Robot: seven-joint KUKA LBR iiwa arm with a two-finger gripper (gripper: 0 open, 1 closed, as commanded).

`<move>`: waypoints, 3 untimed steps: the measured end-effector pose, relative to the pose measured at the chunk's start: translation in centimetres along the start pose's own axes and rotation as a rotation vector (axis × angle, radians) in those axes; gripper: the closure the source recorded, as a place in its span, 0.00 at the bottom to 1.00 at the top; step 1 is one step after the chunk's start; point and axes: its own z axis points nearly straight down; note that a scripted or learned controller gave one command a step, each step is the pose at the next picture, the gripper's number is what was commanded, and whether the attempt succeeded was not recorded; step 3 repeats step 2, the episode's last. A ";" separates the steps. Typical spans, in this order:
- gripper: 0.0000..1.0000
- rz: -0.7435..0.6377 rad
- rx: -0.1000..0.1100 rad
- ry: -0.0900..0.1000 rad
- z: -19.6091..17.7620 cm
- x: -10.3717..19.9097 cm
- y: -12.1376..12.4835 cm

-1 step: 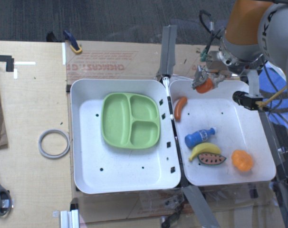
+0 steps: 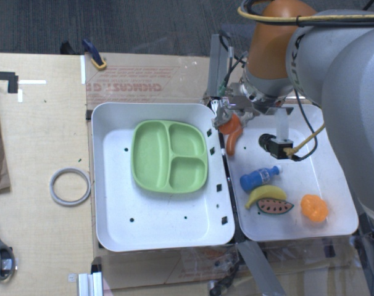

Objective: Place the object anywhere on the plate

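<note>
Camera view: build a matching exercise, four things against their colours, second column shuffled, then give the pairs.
Things:
1. plate
2. bottle
3. banana
4. carrot

Colours:
A. yellow
B. orange
C. green
D. blue

Pairs: 1-C, 2-D, 3-A, 4-B

Two bins side by side, plate in the left bin, bottle, banana, melon slice and orange together in the right bin, carrot near the wall between, tape ring left on the bench.
</note>
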 end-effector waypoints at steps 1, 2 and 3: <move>1.00 0.003 -0.010 0.001 2.2 3.0 -1.2; 0.00 0.004 -0.004 0.000 2.5 2.9 -1.4; 0.00 0.004 -0.004 0.000 2.5 2.9 -1.4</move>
